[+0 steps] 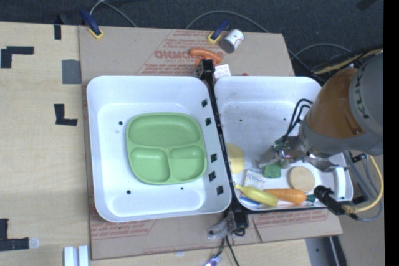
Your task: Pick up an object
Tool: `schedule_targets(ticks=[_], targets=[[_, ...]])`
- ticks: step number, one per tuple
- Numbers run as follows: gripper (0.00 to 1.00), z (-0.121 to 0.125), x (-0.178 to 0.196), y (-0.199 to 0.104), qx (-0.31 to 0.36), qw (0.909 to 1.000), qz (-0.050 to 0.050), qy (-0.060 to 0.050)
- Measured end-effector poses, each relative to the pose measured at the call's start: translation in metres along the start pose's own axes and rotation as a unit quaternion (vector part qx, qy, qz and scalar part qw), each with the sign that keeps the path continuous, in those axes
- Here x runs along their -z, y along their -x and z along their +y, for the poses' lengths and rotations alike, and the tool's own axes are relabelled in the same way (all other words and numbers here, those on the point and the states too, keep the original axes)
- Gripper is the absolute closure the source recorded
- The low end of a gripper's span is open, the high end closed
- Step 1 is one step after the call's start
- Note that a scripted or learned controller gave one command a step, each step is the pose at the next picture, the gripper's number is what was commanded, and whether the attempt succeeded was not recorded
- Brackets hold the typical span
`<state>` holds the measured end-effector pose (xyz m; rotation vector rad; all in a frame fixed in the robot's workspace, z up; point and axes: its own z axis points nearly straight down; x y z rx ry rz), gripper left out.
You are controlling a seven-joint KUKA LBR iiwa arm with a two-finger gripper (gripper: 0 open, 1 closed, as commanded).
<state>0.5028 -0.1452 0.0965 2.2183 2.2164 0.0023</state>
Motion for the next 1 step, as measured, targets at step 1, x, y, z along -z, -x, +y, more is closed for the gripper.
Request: schedule_targets(ticks=[1], targets=[[1.00, 0.0192, 0.0880, -0.0526, 0.001, 1.0000, 0.002, -0.002]])
